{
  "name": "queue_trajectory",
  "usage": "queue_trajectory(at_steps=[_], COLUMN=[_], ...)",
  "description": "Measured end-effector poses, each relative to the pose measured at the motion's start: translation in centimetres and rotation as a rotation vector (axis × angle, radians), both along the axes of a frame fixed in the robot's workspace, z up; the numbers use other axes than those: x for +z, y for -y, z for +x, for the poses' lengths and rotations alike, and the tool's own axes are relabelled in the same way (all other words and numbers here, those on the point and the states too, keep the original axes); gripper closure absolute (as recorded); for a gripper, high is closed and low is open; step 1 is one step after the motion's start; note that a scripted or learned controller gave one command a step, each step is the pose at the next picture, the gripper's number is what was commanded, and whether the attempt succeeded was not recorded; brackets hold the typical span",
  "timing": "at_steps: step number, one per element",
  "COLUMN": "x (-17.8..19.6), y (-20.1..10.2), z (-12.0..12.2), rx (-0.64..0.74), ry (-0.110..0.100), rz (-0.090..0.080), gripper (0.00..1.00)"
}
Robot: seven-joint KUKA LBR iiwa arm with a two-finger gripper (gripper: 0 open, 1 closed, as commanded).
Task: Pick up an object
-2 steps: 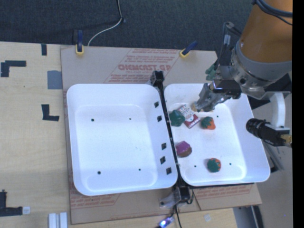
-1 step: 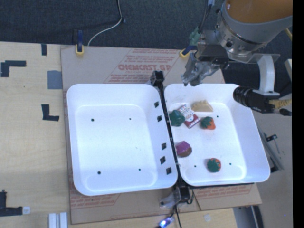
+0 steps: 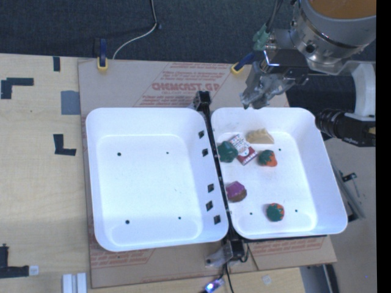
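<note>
Hovering: my claw (image 3: 255, 100) hangs over the far rim of the right bin (image 3: 305, 118), above the bin floor, touching nothing I can see.
Claw state: cannot tell how it is set from this slant; nothing visible in it.
Targets: all in the right bin. Tan piece (image 3: 259, 137) is nearest, just toward the camera from my claw. Green lump (image 3: 226, 152) and red-white packet (image 3: 243, 149) touch each other, near the divider. Red-green ball (image 3: 266, 158) sits just right of the packet.
Farther: purple lump (image 3: 236, 191) mid-bin by the divider; second red-green ball (image 3: 275, 212) near the front wall, well apart from the rest.
Direction: every object lies toward the camera and below my claw.
Long axis: tan piece runs roughly left-right in the camera view; the balls have none.
Judgement: tan piece looks the shortest reach and stands free of its neighbours.
Risk: green lump and packet are jammed together, so a grab there may slip.
Left bin (image 3: 98, 124): not my concern now.
</note>
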State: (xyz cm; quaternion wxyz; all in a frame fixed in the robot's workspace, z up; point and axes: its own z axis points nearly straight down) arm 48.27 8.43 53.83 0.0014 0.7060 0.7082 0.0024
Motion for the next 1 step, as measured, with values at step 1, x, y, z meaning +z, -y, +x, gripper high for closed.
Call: queue_trajectory(at_steps=[1], x=[-0.36], y=[5.60], z=[0.11], rx=[-0.008], ry=[-0.006], rz=[-0.003], gripper=[1.00])
